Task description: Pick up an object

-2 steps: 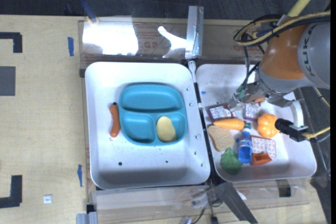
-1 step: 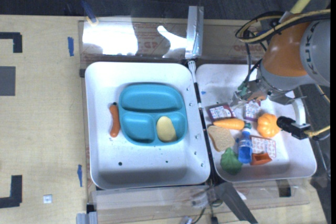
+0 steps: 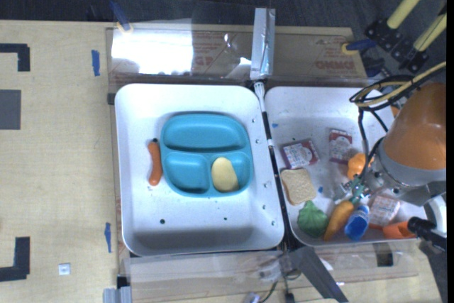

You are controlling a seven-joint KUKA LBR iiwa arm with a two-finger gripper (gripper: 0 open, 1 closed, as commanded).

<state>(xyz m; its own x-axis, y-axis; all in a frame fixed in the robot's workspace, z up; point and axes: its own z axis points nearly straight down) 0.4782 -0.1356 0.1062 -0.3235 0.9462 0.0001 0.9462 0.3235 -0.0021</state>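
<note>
My gripper (image 3: 357, 189) hangs low over the right bin (image 3: 312, 110), under the grey wrist and orange band. Just below it lie an orange carrot (image 3: 338, 218) and a blue bottle (image 3: 357, 225), close together. An orange ball (image 3: 355, 164) shows at the gripper's upper left, partly hidden by the wrist. A slice of bread (image 3: 299, 186) and a green leafy toy (image 3: 310, 218) lie to the left of the carrot. Nothing can be seen between the fingers.
The right bin also holds two red-and-white packets (image 3: 299, 152) (image 3: 340, 145), another packet (image 3: 385, 208) and an orange piece (image 3: 397, 229) by the front wall. The left bin (image 3: 135, 174) holds a blue divided tray (image 3: 206, 152) with a yellow lemon (image 3: 224, 174), and an orange sausage (image 3: 154, 162) beside it.
</note>
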